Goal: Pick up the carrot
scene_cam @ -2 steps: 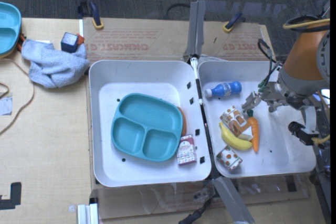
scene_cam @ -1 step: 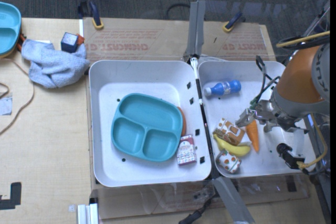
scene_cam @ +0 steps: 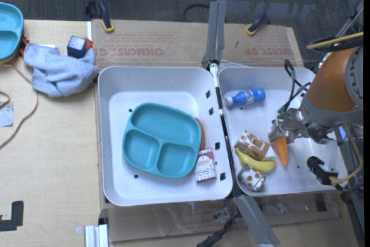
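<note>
Worktop (scene_cam: 58, 142) of pale wood carries two shallow white bins side by side, seen from above. Far off to the jaws' left lie a crumpled grey cloth (scene_cam: 60, 71) and a small dark cube (scene_cam: 76, 45). The left bin (scene_cam: 110, 136) holds a teal divided tray (scene_cam: 162, 140) with a small red-and-white carton (scene_cam: 205, 166) at its near corner. The right bin (scene_cam: 300, 179) holds a blue and white bottle (scene_cam: 245, 97) left of and beyond the jaws, then a printed snack box (scene_cam: 253, 143), a banana (scene_cam: 254, 161) and a round speckled toy (scene_cam: 252, 179) to their near left. The carrot (scene_cam: 281, 149) lies just below the jaws (scene_cam: 287, 131), thick end toward them, point aimed at the bin's near wall. How wide the jaws stand, or whether they touch the carrot, cannot be told, since the grey wrist crowds them. The carrot looks like a light, stiff plastic toy, smooth and tapered, so likely to slide; gripping across the thick upper half seems safest.
</note>
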### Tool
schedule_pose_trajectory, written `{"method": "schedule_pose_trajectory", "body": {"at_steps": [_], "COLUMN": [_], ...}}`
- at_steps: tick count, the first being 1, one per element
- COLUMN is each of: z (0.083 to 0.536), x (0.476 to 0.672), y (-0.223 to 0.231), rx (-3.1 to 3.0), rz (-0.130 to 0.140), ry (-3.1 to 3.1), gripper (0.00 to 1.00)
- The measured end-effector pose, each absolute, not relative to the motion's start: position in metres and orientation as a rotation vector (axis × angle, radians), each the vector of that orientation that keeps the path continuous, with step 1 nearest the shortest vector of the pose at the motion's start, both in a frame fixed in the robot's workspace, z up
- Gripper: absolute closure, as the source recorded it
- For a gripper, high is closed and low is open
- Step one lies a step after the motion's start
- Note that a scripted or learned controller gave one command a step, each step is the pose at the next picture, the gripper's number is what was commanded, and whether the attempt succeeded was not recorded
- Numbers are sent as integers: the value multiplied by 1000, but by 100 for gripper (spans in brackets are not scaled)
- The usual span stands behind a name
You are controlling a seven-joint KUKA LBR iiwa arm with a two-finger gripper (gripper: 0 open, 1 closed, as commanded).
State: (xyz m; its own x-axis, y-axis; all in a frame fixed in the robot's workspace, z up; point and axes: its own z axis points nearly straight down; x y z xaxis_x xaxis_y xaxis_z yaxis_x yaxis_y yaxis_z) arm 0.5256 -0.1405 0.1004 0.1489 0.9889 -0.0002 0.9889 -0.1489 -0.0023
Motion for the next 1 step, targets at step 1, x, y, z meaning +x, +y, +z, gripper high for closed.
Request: {"method": "schedule_pose_trajectory", "body": {"at_steps": [1], "z": [183], "x": [508], "y": [-118], "rx": [-2442], "rz": [3], "ry": [-1976], "gripper": [100]}}
